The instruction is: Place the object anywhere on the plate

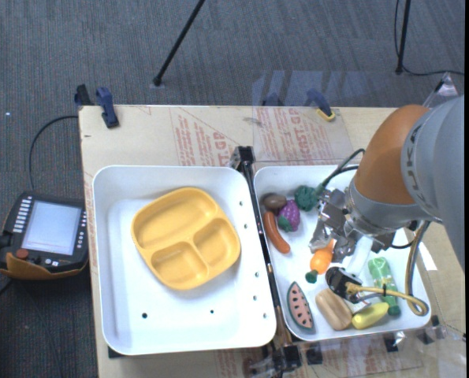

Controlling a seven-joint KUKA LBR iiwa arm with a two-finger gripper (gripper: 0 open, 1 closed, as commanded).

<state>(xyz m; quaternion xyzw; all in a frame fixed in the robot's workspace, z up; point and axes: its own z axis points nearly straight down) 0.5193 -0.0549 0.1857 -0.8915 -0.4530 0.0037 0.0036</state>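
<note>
Overhead view of the bench. The gripper (334, 239) hangs over the right bin (420, 320), at right of centre in the frame. The carrot (321, 260) sits at its lower tip; whether the fingers clasp it cannot be told. The same bin holds a sausage (277, 232), purple grapes (288, 214), broccoli (306, 197), a watermelon slice (299, 305), a bread roll (333, 309) and a yellow banana (371, 315). The left bin (116, 305) holds the yellow three-compartment plate (185, 237), lying flat.

dark grey carpet floor (100, 38); tripod legs (183, 34); teach pendant (45, 236) left of bench.
</note>
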